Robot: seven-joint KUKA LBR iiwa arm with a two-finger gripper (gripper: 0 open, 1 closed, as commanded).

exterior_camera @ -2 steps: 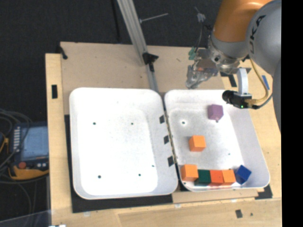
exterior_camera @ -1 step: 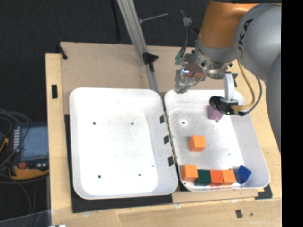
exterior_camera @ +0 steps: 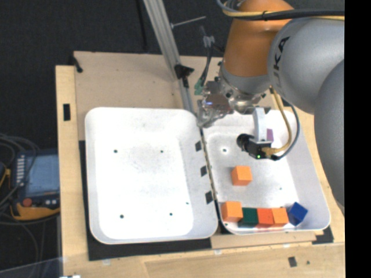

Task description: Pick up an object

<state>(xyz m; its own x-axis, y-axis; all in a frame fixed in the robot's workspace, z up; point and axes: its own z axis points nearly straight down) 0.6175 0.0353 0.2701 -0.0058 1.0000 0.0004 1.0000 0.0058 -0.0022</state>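
Note:
In the right bin [exterior_camera: 301, 172] an orange cube [exterior_camera: 242, 175] lies alone near the middle. Along the bin's front edge sits a row of blocks: orange [exterior_camera: 232, 211], green [exterior_camera: 250, 216], red-orange [exterior_camera: 265, 216], orange [exterior_camera: 280, 215] and blue [exterior_camera: 297, 212]. My gripper [exterior_camera: 210, 108] hangs over the far left corner of the right bin, close to the divide between the bins and well behind the orange cube. A small purple piece [exterior_camera: 269, 135] shows further right, partly hidden by the arm.
The left bin [exterior_camera: 139, 172] lies beside the right one, with a few dark specks on its floor. A slanted metal rail [exterior_camera: 165, 39] rises behind the bins, near the gripper. A device with cables [exterior_camera: 35, 181] sits off the bench's left edge.

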